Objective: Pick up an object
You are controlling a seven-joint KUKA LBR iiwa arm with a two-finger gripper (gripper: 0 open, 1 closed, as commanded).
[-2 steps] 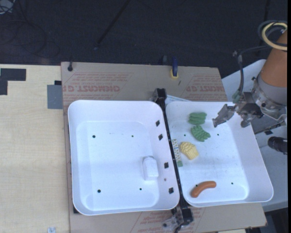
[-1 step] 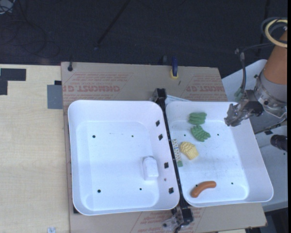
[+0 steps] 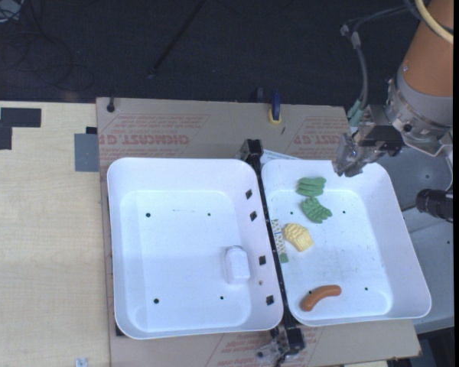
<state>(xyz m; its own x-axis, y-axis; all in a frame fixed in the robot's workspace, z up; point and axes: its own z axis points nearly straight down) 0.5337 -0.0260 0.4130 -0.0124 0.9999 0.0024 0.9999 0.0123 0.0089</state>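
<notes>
The right bin holds two green leafy pieces, a yellow piece and an orange sausage-shaped piece. In the left bin a small white cup-like object lies near the right wall. My gripper hangs over the far right corner of the right bin, up and to the right of the green pieces, with nothing visible between its fingers.
A black divider with clips runs between the bins. Both bins rest on a cardboard sheet on a light wooden bench. A yellow and blue clamp stands at the cardboard's far edge. Cables hang beside the arm.
</notes>
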